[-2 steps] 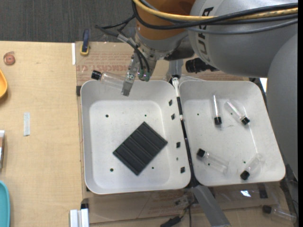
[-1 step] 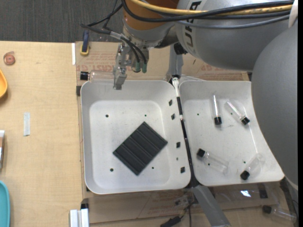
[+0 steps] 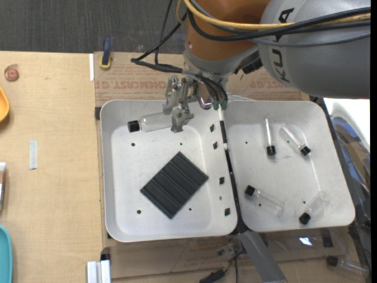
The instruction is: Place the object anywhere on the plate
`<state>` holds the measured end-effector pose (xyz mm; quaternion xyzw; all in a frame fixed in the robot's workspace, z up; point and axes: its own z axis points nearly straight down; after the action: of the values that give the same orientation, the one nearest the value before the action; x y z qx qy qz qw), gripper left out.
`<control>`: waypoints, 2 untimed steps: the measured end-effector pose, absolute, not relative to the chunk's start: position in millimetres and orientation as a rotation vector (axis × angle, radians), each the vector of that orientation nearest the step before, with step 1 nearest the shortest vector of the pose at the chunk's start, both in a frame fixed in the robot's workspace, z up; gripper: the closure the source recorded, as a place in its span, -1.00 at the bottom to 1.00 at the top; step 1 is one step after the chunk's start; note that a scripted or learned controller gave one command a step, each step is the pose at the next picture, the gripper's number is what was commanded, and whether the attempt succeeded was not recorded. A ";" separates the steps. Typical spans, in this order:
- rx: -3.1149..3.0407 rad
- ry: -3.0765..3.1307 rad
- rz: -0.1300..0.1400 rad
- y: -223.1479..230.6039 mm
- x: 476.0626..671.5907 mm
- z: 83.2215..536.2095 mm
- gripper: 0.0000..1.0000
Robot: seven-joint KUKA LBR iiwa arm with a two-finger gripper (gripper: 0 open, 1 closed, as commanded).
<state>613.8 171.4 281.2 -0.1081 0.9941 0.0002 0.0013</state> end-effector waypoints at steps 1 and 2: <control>-0.613 3.081 0.001 180.3 552.1 265.3 1.00; -0.613 3.080 0.002 180.2 552.2 265.4 -1.00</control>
<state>552.2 180.2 265.4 -0.1953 0.9807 0.0005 0.0004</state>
